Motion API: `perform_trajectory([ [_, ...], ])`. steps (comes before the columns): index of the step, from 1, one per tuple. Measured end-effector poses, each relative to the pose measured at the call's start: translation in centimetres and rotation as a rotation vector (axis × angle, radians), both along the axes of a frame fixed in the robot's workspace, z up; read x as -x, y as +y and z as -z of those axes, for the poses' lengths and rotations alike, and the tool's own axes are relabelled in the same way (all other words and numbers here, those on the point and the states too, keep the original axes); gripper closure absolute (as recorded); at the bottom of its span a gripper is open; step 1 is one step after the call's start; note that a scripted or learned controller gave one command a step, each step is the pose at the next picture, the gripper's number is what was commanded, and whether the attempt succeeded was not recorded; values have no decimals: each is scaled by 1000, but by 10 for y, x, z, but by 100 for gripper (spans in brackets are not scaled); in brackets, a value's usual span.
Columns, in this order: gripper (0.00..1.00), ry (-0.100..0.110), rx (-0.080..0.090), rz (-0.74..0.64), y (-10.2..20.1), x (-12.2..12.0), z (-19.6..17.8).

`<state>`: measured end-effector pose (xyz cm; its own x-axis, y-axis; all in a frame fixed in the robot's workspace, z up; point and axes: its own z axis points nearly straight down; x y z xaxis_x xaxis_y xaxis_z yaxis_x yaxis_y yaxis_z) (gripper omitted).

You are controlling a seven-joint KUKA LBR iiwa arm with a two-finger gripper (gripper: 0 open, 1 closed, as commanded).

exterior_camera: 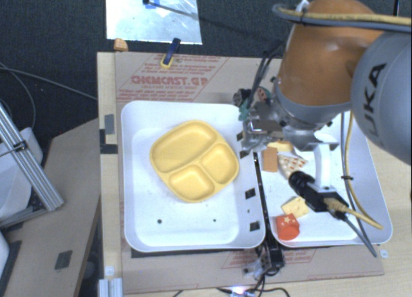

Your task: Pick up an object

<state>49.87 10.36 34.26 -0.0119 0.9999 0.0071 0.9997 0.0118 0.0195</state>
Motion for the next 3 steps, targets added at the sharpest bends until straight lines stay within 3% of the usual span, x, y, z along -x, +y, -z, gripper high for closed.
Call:
perform_trajectory([
  [1, 100, 16, 6, 5, 27, -21, 16],
  [3, 100, 13, 6, -3, 25, -21, -6],
])
